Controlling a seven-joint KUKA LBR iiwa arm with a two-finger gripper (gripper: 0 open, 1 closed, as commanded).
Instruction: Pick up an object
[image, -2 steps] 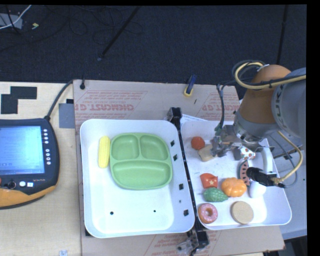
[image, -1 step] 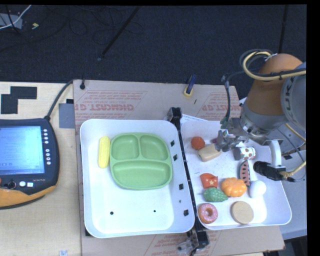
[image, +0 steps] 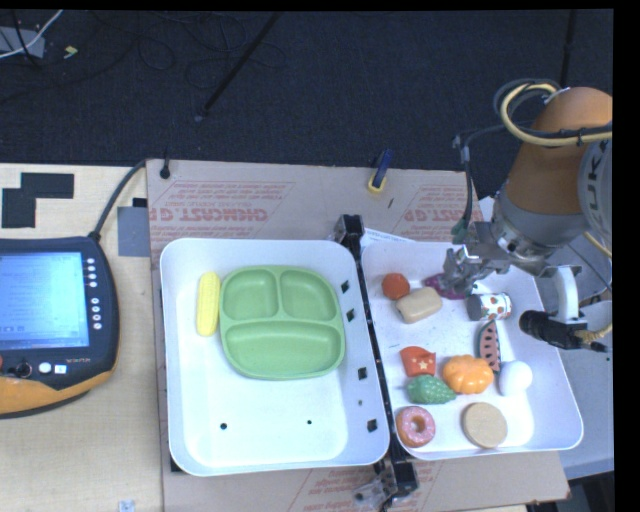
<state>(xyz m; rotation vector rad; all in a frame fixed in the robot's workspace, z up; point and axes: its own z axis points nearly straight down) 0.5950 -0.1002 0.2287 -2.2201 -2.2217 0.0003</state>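
The tool is hanging over the right bin's far edge, its grip impossible to judge, and should be centring squarely above the beige block before descending.

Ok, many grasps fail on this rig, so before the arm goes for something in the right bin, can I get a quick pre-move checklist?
1. Gripper over right bin: ok, at its far edge.
2. Fingers open: cannot tell.
3. Gripper free of load: cannot tell.
4. Target close by: ok, beige block and orange-red piece lie just left of it.
5. Room around target: not ok, those two touch.
6. Left bin out of the path: ok.
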